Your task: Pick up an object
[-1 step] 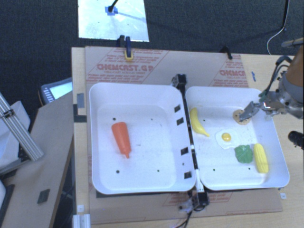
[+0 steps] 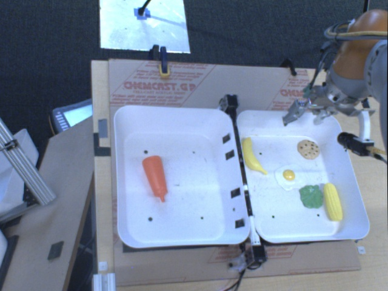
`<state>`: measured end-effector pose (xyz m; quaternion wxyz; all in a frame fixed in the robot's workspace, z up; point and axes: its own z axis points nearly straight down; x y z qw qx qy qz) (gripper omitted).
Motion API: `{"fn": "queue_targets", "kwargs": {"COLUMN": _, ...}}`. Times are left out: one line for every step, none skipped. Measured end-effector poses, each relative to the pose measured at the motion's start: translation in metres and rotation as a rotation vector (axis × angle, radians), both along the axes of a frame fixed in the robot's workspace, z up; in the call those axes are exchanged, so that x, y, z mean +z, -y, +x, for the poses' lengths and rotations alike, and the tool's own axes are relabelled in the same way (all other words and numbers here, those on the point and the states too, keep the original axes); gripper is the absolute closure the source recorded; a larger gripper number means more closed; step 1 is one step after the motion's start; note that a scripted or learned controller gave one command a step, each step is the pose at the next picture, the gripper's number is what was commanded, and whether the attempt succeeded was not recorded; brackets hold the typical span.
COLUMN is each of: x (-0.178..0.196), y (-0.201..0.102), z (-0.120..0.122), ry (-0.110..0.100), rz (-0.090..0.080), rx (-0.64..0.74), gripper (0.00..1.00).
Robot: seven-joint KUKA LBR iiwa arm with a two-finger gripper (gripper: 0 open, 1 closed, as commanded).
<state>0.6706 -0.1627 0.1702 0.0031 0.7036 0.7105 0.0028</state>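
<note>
An orange carrot (image 2: 155, 176) lies in the left bin (image 2: 127, 120). The right bin (image 2: 357, 223) holds a yellow banana (image 2: 251, 156), a cookie (image 2: 308, 148), a fried egg (image 2: 289, 177), a green leafy piece (image 2: 311, 196) and a corn cob (image 2: 333, 201). My gripper (image 2: 305, 112) hangs over the far edge of the right bin, above and to the left of the cookie, with its fingers spread and nothing between them.
The grey arm with its orange band (image 2: 364, 26) comes in from the upper right. Black clips (image 2: 233, 156) line the seam between the bins. A cardboard sheet (image 2: 176, 83) lies under both bins, and a reflective panel (image 2: 143, 16) is behind it.
</note>
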Motion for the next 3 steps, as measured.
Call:
{"fn": "queue_targets", "kwargs": {"x": 0.013, "y": 0.003, "z": -0.003, "ry": -0.001, "rz": -0.002, "rx": -0.002, "gripper": 1.00}}
{"fn": "queue_targets", "kwargs": {"x": 0.071, "y": 0.006, "z": -0.101, "ry": -0.006, "rz": 0.000, "rx": -0.012, "gripper": 1.00}}
{"fn": "queue_targets", "kwargs": {"x": 0.068, "y": 0.005, "z": -0.098, "ry": -0.006, "rz": -0.001, "rx": -0.009, "gripper": 0.00}}
